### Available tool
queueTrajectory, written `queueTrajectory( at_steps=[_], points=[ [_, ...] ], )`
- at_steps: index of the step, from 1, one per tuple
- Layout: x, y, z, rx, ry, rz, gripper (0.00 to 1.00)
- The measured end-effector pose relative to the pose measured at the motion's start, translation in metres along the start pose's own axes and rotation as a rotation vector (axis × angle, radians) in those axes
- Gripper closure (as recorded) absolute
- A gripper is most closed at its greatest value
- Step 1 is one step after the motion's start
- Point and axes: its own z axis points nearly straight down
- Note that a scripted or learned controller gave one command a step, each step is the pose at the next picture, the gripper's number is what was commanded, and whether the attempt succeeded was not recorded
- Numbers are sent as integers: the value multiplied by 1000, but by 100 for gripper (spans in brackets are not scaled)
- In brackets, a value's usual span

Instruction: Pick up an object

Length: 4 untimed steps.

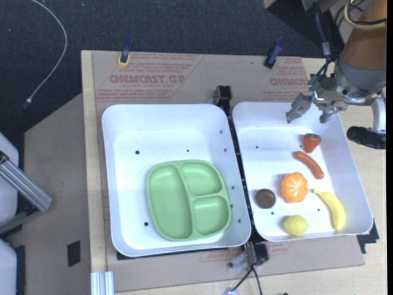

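Observation:
The right bin (pixel 270 134) holds a strawberry (pixel 311 142), a sausage (pixel 308 164), an orange (pixel 294 187), a brown round piece (pixel 265 198), a lemon (pixel 296 225) and a banana (pixel 332 209). My gripper (pixel 311 112) hovers over the far edge of that bin, just beyond the strawberry. Its fingers are spread open with nothing between them. The arm comes in from the upper right.
The left bin (pixel 123 140) holds a green divided plate (pixel 187 198). A black clip (pixel 222 95) sits between the bins at the far side. Blue clamps (pixel 273 54) hold the cardboard at the back edge.

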Motion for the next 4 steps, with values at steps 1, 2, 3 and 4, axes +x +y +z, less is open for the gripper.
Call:
queueTrajectory(
  at_steps=[1,2,3,4],
  points=[
    [0,1,-2,-4,-1,-1,0],
    [-1,3,58,-3,0,0,0],
    [1,11,106,2,0,-2,0],
    [2,10,126,0,0,-2,0]
  ],
)
